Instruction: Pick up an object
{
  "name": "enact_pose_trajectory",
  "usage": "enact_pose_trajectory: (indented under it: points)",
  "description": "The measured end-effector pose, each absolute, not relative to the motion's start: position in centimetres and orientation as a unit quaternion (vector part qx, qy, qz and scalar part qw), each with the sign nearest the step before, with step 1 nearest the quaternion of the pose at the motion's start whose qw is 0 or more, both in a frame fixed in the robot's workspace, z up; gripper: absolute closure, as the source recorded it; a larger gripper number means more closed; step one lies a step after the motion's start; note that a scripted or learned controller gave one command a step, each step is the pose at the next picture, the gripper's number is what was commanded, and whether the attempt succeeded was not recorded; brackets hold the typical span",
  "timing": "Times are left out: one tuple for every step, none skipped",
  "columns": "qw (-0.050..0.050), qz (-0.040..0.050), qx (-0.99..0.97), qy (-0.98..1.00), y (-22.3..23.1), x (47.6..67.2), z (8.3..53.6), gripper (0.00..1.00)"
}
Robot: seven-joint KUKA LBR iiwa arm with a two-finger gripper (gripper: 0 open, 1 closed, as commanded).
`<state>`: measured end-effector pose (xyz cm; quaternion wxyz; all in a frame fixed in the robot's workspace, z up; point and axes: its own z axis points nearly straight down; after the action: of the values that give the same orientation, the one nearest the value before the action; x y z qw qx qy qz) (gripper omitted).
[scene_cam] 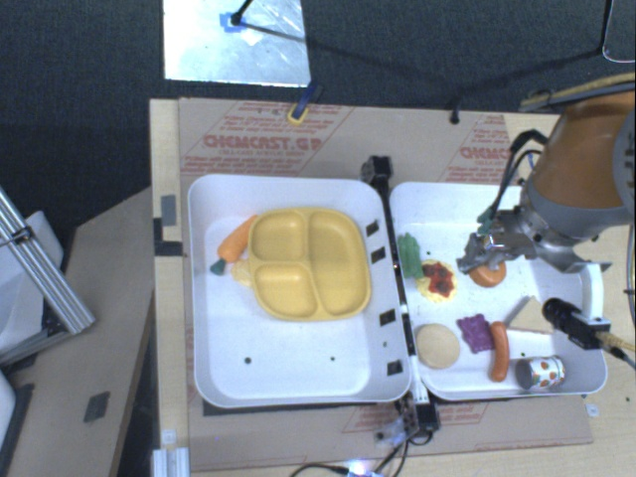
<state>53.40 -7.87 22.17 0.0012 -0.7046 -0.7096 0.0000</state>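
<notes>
Grey arm (pixel 581 167) nearest the lens, gripper (pixel 479 258) at its end, opening not readable from this angle. Likely target: orange round piece (pixel 490 276) in right bin (pixel 594 364), just beside the gripper tip on the near-right side, possibly touching. No long axis, so no wrist turn judged necessary. Close left of orange piece: red-and-yellow item (pixel 437 280). Nearer than orange piece: purple piece (pixel 475 332), sausage (pixel 499 351). Farther left: green piece (pixel 408 253).

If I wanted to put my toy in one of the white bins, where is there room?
The left bin has room along its near floor, below the yellow tray, and a strip above it. In the right bin, the top left corner above the green piece is bare. The rest is crowded: gripper, cookie, purple piece, sausage, can.
</notes>
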Motion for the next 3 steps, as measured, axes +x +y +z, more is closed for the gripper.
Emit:
enact_pose_trajectory:
  points:
    - [0.001, -0.0003, -0.704, -0.710, -2.6, 51.2, 21.5, 1.00]
    - [0.000, -0.0004, -0.706, -0.708, -3.0, 51.0, 21.5, 1.00]
    - [-0.001, -0.0015, -0.705, -0.709, -2.9, 51.1, 23.5, 1.00]
